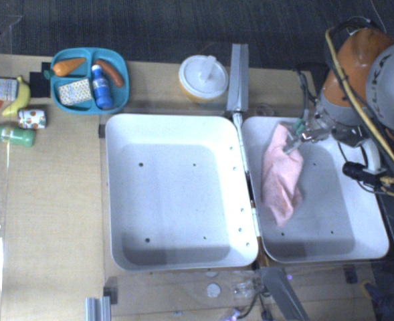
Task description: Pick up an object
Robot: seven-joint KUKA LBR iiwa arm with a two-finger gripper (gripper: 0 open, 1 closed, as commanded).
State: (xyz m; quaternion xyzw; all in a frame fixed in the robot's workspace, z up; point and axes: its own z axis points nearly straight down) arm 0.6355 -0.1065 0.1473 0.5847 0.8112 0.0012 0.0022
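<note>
A pink cloth (281, 176) lies crumpled and drawn out lengthwise in the left half of the right bin (357, 233). Its upper end reaches toward the bin's back wall. My gripper (296, 141) comes in from the right and sits low against the cloth's upper right edge, touching it. The grey wrist and orange band (357, 52) rise behind it at the right. The wrist hides part of the contact.
The left bin (176, 186) sits beside the right one, with a metal divider (237, 79) at the back between them. Behind the bins are a white lidded cup (204, 77) and a blue toy-food tray (89, 79). Small toys (16, 116) lie at far left. Cables (374, 172) hang along the right bin.
</note>
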